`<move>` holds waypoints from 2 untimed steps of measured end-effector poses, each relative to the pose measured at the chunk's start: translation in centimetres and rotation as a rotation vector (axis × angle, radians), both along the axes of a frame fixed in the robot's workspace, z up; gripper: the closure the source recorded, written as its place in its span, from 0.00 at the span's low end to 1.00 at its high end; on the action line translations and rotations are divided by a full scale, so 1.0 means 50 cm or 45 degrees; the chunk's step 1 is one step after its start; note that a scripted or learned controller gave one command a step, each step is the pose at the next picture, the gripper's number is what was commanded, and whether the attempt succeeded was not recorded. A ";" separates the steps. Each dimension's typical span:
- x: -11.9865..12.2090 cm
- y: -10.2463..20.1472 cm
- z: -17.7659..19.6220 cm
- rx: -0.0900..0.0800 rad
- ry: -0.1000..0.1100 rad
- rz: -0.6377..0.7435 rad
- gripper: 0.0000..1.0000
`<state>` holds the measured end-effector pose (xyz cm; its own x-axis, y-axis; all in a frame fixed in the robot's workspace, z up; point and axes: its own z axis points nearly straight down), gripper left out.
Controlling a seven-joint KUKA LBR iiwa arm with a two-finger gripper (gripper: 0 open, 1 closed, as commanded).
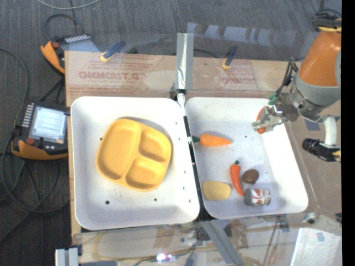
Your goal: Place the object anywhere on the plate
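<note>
The tool [265,122] hovers at the right bin's [294,165] upper right corner; its opening cannot be judged. The carrot [215,141], right of the yellow plate [135,153], looks light, stiff and smooth; grip across its thick middle.

A glossy yellow plastic plate [135,153] with 3 compartments sits in a smooth white plastic bin [83,204]. Beside it, a smooth orange plastic carrot [215,141] and a shiny metal can [258,196] lie above a matt wooden bench [138,76].
</note>
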<state>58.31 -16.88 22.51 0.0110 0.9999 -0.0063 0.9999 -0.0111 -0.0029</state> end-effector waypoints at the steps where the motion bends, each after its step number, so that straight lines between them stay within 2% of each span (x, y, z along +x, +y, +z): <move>1: 0.095 0.135 0.042 0.006 0.000 0.309 1.00; 2: 0.156 0.319 -0.085 0.007 0.002 0.283 1.00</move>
